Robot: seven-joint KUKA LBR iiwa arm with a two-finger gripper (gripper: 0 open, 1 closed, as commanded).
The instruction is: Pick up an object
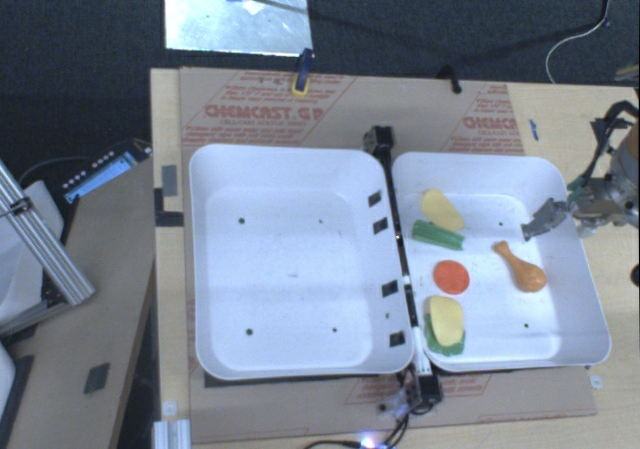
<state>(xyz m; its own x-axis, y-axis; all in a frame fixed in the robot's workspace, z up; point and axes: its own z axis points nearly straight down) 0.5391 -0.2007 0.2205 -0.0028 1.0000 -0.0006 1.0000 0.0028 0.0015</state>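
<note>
**Gripper hanging at the right bin's far edge, toys clustered toward the divider**

The gripper [545,218] is reaching in from the right and sitting over the upper right part of the right bin [575,282], close to its right rim. Its grey fingers are pointing left and slightly down; how far apart they are standing cannot be told from this angle, and nothing is showing between them.

Five toys are lying in the right bin. An orange drumstick-shaped piece [521,267] is lying nearest the gripper, just below and to the left of it, its narrow end pointing up-left. A red-orange disc [451,277] is sitting near the bin's middle. A pale yellow piece [441,208] is resting toward the top left, with a green strip [437,234] touching its lower edge. At the bottom left, a yellow piece on a green base [446,323] is lying close to the divider wall.

Bare floor is showing along the right bin's lower right corner and its top right stretch under the gripper. The left bin [290,267] is offering open white floor from rim to rim.
</note>
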